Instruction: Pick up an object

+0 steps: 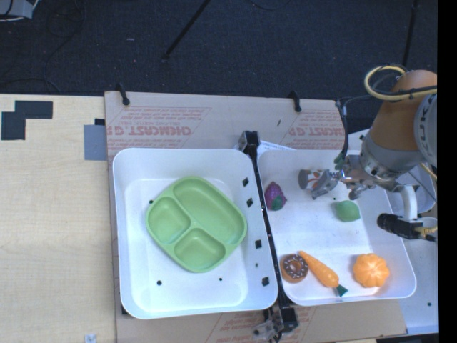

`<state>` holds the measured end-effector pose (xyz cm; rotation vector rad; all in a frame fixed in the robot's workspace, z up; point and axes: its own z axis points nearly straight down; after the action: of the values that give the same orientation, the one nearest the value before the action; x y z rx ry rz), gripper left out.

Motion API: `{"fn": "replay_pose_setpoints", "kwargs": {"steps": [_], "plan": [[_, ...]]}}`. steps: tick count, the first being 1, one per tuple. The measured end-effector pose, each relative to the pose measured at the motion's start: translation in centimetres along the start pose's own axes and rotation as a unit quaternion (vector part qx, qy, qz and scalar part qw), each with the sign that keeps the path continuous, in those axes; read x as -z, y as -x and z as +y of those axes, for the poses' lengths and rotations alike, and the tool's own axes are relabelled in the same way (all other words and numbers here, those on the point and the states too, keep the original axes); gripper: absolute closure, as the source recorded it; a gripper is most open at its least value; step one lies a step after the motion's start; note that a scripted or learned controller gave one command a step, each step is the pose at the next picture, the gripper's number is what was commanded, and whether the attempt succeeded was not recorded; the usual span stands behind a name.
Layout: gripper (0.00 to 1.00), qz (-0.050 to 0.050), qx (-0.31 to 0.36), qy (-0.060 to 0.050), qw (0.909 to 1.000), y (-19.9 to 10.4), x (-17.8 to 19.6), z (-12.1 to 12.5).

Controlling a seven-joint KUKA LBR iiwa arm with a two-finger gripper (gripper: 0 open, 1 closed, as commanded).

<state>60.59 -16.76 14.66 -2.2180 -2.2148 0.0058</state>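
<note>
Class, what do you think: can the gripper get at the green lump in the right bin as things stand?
Probably yes. The gripper hangs in the right bin, just up and left of the green lump. The lump lies alone on bare floor, and the purple toy and orange fruit lie well apart from it.

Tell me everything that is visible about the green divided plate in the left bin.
The green divided plate is light green, looks like smooth plastic, and has rounded corners. Raised ridges split it into three compartments, each with nothing in it. It lies flat and face up, turned at a slant to the bin's sides, near the middle of the left bin. It rests on the bin's white floor and touches nothing else; the toys lie in the other bin.
</note>
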Motion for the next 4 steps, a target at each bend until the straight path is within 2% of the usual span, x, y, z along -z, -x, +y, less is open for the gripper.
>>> {"fn": "replay_pose_setpoints", "kwargs": {"steps": [1, 2, 4], "plan": [[0.0, 0.0, 0.001, 0.001, 1.0, -0.1, -5.3, 0.0], [1.0, -0.001, -0.001, 0.002, 1.0, 0.0, -4.1, 0.0], [1.0, -0.002, -0.003, 0.005, 1.0, 1.1, 5.2, -0.5]]}}
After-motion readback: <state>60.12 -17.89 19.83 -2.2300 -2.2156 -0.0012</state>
